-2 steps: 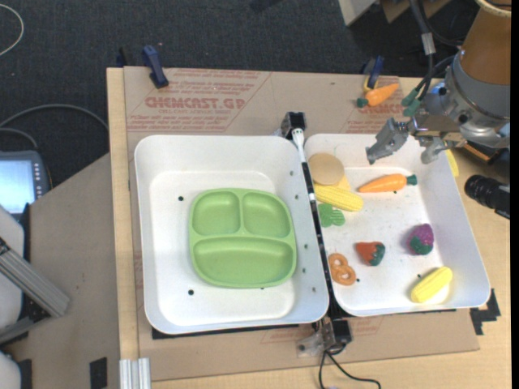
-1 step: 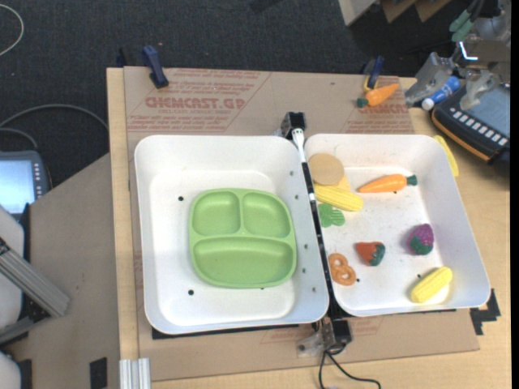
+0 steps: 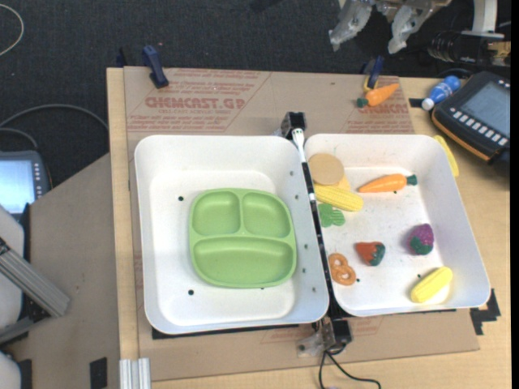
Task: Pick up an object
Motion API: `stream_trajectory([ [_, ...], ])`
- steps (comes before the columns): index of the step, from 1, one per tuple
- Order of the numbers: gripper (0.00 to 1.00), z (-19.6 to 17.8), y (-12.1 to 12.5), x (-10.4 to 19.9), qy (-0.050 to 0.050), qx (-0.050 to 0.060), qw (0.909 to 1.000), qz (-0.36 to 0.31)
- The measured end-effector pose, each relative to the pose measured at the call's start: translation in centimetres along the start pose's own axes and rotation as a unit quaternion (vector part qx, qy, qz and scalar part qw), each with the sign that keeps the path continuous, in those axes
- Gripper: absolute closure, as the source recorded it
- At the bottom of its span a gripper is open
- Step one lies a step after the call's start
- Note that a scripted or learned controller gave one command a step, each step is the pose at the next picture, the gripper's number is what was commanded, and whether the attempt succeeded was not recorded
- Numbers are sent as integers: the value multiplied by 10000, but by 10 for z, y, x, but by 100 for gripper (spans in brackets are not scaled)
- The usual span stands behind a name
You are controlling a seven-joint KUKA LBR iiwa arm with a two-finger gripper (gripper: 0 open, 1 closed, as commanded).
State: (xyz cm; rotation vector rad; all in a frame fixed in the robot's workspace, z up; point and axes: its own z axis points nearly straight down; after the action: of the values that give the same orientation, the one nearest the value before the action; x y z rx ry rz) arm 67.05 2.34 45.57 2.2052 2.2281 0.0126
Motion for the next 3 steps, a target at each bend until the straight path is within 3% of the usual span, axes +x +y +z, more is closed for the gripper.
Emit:
stream_trajectory([
  [1, 100, -11, -3, -6, -17, 12, 10000, 40],
  [2, 0, -10, -3, -6, -16, 20, 10000, 41],
  [3, 100, -22, -3, -5, -24, -10, 10000, 36],
])
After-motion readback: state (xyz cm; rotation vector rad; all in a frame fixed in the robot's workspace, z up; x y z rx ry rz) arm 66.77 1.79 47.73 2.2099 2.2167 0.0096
